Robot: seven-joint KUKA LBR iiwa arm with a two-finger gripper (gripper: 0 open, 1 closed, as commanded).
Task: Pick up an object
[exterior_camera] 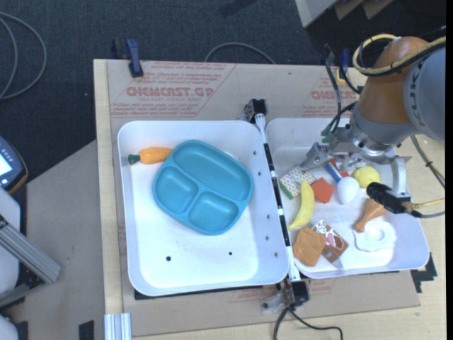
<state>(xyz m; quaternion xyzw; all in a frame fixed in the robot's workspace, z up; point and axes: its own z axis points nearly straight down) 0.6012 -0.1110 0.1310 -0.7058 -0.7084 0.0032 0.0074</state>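
Gripper [327, 156] is hanging low over the back part of the right bin [417, 250], just above the toy food there. Can't tell from this angle whether it's spread or closed, and nothing is visibly sitting in it. Arm [386, 91] is reaching in from the right w/ its orange band up top.

Pickable stuff is mostly lying in the right bin: banana [306, 204] is curving along the left wall, red block [323, 190] is sitting just beside it, white egg [347, 188] and yellow ball [367, 176] are resting next to each other near the gripper. Drumstick [368, 214], fried egg [374, 238] and bread slice [309, 246] are lying toward the front.

Left bin [134, 261] is holding a blue divided plate [203, 186], w/ a carrot [152, 155] touching its back-left edge.

Both bins are sitting side by side on a tan bench top [106, 190] printed w/ red lettering; a blue clamp [132, 57] is gripping its back edge. Dark carpet floor [56, 20] is showing around the bench, w/ thin cables [21, 44] trailing across it. An aluminium rail [28, 250] is running across the lower left corner.
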